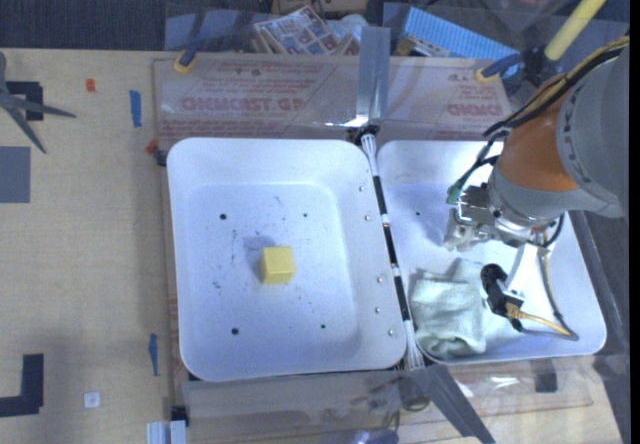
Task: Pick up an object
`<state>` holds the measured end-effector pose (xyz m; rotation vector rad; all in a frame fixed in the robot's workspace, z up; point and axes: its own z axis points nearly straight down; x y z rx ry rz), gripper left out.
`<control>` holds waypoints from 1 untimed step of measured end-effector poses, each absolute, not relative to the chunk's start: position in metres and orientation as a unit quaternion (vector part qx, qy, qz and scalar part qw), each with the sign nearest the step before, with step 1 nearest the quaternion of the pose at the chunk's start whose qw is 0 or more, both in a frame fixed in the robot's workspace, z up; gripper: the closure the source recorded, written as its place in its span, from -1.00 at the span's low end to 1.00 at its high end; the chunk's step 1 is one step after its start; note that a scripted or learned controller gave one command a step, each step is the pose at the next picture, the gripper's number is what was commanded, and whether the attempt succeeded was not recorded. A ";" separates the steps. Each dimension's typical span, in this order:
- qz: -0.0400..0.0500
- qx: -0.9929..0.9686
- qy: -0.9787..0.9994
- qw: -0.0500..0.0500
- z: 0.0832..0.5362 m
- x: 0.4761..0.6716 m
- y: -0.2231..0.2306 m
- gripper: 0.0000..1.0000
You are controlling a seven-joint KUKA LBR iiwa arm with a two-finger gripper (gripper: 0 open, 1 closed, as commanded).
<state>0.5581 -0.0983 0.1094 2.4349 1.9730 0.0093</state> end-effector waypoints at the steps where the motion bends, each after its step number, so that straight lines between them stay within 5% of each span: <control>1: 0.003 0.861 0.509 0.002 0.089 0.541 -0.117 1.00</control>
